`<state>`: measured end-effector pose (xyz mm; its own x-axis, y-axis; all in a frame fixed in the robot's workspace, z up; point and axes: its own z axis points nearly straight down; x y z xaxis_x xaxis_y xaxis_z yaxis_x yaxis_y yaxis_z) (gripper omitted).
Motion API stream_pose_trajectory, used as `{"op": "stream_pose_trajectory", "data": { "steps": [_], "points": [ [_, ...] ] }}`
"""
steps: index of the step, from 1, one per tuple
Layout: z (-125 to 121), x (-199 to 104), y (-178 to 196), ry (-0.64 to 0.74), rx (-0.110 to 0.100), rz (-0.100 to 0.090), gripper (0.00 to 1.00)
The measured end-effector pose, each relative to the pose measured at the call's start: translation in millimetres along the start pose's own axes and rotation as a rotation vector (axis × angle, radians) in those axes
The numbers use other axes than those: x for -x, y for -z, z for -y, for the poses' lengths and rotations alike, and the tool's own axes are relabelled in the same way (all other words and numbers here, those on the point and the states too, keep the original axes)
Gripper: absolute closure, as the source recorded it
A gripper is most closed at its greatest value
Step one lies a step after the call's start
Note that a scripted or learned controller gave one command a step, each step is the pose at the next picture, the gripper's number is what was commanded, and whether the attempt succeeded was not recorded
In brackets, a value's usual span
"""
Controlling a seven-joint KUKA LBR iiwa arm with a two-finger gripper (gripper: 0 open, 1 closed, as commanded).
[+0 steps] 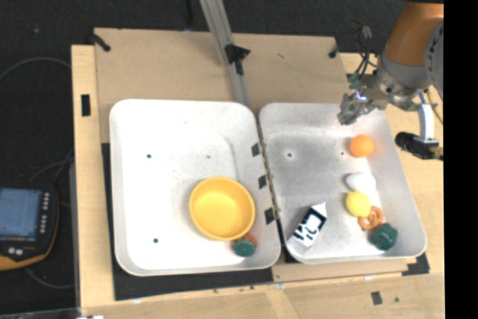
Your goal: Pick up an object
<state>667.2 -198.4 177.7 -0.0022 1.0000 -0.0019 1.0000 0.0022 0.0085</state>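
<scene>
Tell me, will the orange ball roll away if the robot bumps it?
Probably yes. The orange ball looks round and smooth and sits on the flat floor of the right bin, so a nudge from the gripper would likely send it rolling. The bin's raised rim should stop it. Round sides may also slip from a pinch.

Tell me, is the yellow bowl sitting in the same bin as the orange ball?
No, the yellow bowl sits in the left bin, while the orange ball lies in the right bin.
</scene>
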Motion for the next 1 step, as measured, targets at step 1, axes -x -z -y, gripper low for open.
{"op": "stream_pose_trajectory", "data": {
  "steps": [1],
  "points": [
    [-2.1,1.4,55.0,0.001,0.0,0.0,1.0]
  ]
}}
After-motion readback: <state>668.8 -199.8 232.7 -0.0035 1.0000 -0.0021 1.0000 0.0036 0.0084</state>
